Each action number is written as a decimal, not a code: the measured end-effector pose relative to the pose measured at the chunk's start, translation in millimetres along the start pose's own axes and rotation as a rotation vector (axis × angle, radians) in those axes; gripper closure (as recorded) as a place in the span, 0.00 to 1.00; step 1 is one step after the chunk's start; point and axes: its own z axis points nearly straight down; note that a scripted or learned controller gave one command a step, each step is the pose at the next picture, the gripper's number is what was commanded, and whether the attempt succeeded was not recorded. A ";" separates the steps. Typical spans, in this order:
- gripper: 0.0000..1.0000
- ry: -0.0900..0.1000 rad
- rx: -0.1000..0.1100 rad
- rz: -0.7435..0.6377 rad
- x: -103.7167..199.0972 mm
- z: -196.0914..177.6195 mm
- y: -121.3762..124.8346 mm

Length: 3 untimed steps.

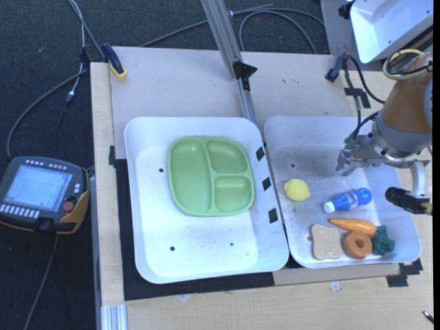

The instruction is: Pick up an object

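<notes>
Camera: one fixed view, mounted above the table (172, 74), looking down at a slant.
Facing: the table's near edge sits at the bottom, dark floor beyond at the top and left.
Distance: far enough back to take in both white bins, left bin (148, 253) and right bin (302, 136).
Arm: enters from the right edge (405, 112).
</notes>
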 end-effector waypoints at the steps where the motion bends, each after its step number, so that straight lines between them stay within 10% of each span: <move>1: 1.00 0.005 0.014 0.001 1.2 -44.0 5.1; 3: 1.00 0.010 0.021 -0.003 54.6 -95.6 -8.3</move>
